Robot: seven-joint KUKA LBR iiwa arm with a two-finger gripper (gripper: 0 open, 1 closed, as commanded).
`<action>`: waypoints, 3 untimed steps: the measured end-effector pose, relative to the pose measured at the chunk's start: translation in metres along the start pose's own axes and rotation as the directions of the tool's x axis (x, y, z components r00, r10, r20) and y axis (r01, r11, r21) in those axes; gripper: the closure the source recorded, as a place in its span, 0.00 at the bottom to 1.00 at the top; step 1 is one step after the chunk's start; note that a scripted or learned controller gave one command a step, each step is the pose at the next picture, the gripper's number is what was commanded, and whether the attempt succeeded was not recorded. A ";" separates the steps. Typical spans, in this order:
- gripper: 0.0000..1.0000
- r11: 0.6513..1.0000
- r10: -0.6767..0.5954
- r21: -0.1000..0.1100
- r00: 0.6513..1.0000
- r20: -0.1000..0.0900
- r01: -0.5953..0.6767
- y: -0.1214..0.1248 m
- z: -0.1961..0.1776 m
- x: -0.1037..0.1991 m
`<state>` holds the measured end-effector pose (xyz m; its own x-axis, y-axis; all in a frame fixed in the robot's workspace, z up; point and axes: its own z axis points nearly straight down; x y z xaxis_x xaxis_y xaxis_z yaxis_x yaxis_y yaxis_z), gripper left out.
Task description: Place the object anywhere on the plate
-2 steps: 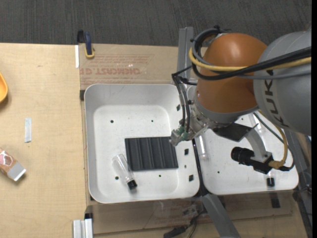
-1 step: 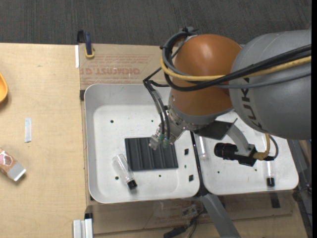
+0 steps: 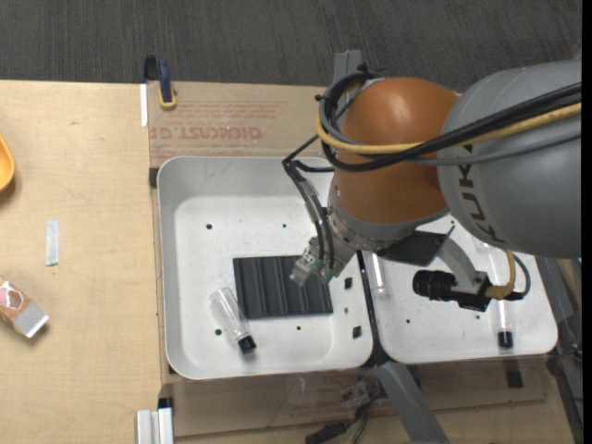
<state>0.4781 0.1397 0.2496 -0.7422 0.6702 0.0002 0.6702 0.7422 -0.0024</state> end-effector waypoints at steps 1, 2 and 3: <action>1.00 0.990 -0.142 0.000 0.990 -0.001 0.142 -0.003 0.043 -0.002; 1.00 0.983 -0.184 -0.002 0.983 0.002 0.184 -0.014 -0.031 -0.013; 1.00 0.963 -0.269 -0.001 0.963 0.001 0.269 0.019 -0.021 0.017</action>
<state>0.4781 0.1657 0.2704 -0.8949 0.4462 -0.0002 0.4462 0.8949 -0.0014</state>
